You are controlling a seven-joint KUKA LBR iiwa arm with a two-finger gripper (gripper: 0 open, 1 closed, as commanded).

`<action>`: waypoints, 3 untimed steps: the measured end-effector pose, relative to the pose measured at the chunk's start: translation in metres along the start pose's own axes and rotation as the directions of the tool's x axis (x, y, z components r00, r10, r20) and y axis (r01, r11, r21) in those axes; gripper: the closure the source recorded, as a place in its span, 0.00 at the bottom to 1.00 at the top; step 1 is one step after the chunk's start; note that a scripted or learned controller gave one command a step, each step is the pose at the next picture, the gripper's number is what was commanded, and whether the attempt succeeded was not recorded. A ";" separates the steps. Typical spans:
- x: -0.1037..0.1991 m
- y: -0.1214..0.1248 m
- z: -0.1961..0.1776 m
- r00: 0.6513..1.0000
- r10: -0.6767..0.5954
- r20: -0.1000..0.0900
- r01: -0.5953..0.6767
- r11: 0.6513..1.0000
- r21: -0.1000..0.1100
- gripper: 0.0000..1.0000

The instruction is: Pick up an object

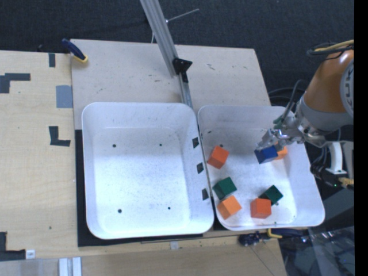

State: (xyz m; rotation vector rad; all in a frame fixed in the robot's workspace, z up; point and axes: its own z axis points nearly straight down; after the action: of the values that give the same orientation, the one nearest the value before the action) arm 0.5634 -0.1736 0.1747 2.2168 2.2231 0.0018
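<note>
My gripper (273,140) hangs over the right bin's (241,117) far right part, reaching in from the right. A blue block (266,154) lies tilted directly under its tip, touching or nearly touching it. A small orange piece (282,152) peeks out just right of the blue block. Elsewhere in this bin are an orange block (218,156) left of centre, a green block (225,186), an orange block (229,206), a red-orange block (260,207) and a dark green block (272,194) toward the front.
The left bin (92,154) stands beside the right one, sharing a middle wall (198,165). A slanted metal rail (161,30) runs from the top to the bins' junction. The grey and orange arm (328,91) crosses the right edge.
</note>
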 end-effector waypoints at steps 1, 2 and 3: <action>0.003 0.002 -0.063 1.000 0.000 0.001 0.000 1.000 -0.003 1.00; 0.004 0.003 -0.082 1.000 0.001 0.000 -0.001 1.000 0.002 1.00; 0.055 0.004 -0.067 1.000 -0.003 -0.002 0.003 1.000 0.005 1.00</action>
State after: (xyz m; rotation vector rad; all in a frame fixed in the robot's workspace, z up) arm 0.5672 -0.1183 0.2413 2.2170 2.2301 -0.0017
